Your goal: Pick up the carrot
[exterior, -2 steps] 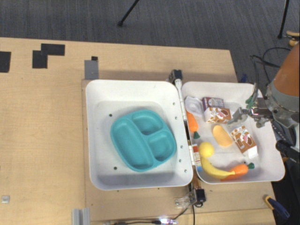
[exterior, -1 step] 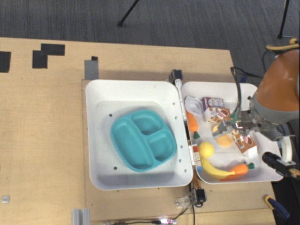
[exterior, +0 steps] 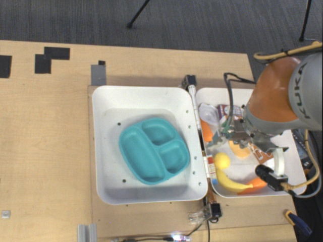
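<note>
Jaws of my gripper (exterior: 229, 133) hang low in the right bin (exterior: 262, 194); spread or pressed, I cannot tell. The carrot (exterior: 206, 131) lies against its left wall, probably light, stiff and slick; I'd grip mid-length.

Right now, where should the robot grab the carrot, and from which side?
Probably its middle, from straight above. The carrot seems to lie lengthwise against the left wall of the right bin, so a sideways approach is blocked. Squeezing across its narrow width looks best, though the wall leaves little room.
</note>
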### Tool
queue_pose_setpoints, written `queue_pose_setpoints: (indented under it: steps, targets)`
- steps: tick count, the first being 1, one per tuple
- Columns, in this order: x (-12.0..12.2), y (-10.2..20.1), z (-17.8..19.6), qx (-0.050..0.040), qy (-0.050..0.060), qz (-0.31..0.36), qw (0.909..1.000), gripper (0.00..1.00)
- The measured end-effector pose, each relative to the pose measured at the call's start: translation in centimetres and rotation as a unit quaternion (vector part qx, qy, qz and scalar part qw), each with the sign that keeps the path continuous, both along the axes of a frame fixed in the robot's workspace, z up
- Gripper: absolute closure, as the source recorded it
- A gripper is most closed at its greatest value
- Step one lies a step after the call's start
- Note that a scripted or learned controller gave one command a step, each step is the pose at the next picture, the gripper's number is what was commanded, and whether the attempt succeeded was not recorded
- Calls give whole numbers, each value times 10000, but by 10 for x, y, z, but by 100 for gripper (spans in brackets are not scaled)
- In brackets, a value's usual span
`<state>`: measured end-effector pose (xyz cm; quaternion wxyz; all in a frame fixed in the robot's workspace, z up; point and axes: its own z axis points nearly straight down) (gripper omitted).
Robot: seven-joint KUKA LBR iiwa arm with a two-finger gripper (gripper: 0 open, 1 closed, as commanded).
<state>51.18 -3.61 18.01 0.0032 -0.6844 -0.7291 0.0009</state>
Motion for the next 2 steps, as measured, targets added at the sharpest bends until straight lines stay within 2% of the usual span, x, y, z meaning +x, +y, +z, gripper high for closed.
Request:
queue_pose_setpoints:
  steps: [1, 2]
  targets:
    - [13, -51, -92, -11, -77, 71, 9999, 0]
    - [10, -104, -77, -27, -30, 233, 9997, 0]
